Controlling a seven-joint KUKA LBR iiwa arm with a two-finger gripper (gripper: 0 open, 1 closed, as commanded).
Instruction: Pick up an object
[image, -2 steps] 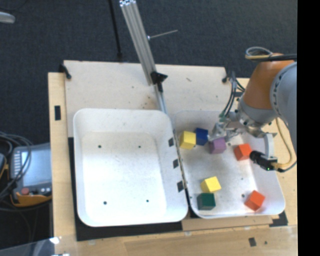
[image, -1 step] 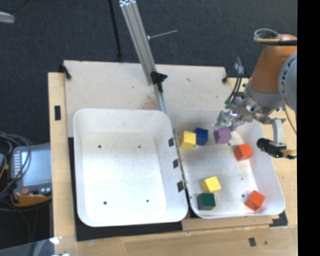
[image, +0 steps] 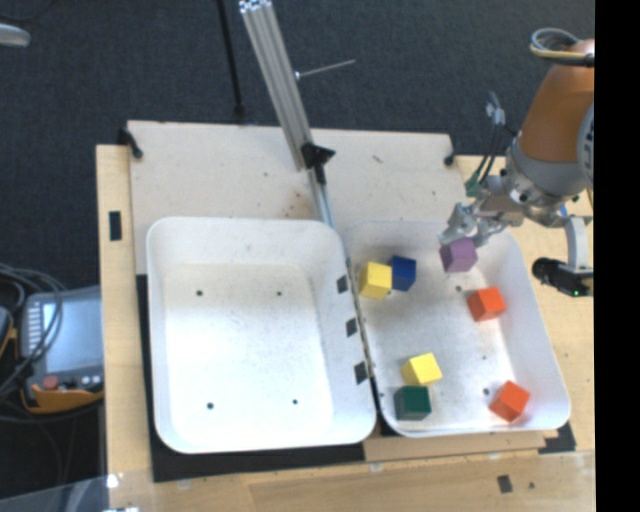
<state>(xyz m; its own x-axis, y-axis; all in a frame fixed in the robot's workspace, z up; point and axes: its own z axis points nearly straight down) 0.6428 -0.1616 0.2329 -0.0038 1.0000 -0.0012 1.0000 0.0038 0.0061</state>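
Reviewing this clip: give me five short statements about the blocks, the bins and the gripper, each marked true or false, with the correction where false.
1. The gripper is over the right bin. True.
2. A purple block sits directly beneath the gripper. True; whether it is gripped cannot be told.
3. All the blocks lie in the left bin. False: they are all in the right bin.
4. The blue block touches a yellow block. True.
5. The green block lies at the far edge of the bin, next to the purple one. False: it is at the near edge, beside the other yellow block.
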